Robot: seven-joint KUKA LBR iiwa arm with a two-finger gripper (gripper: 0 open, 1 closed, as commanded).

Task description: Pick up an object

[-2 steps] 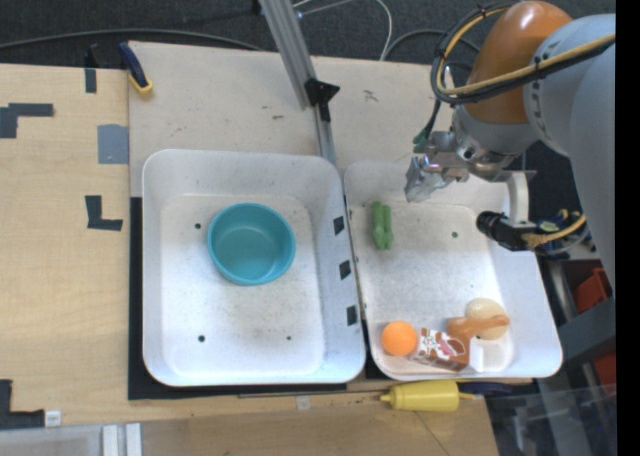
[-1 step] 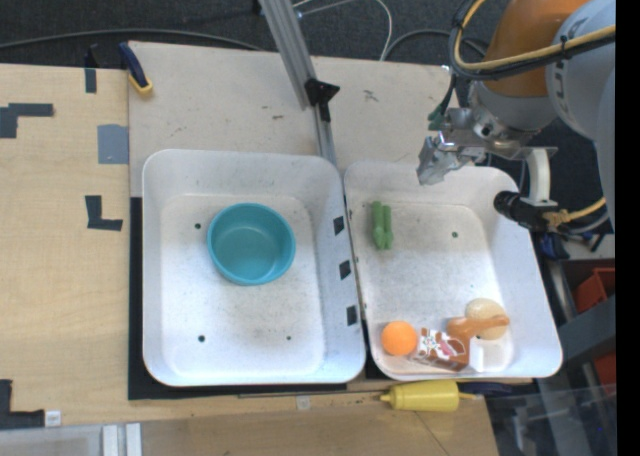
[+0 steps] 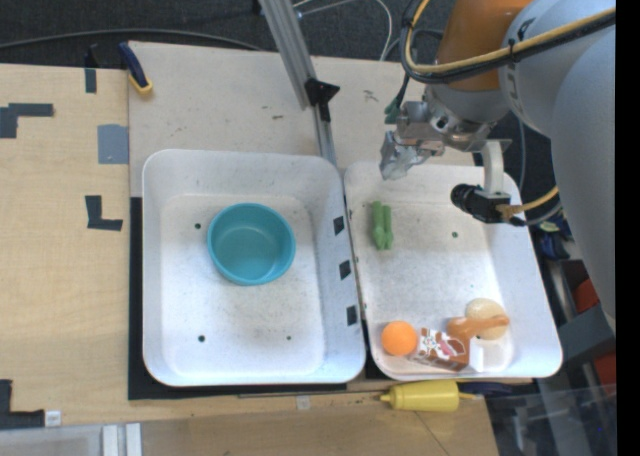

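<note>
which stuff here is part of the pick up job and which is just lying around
In the job:
claw, hanging over the right bin's far edge
green object, nearest to it
orange ball
teal bowl in the left bin

Lying about:
yellow bottle on the bench
yellow-handled tool

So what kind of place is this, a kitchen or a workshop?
Most likely a robotics lab test bench. A grey robot arm with a gripper hangs over two white bins holding odd practice things: a teal bowl, a green object, an orange ball.
</note>
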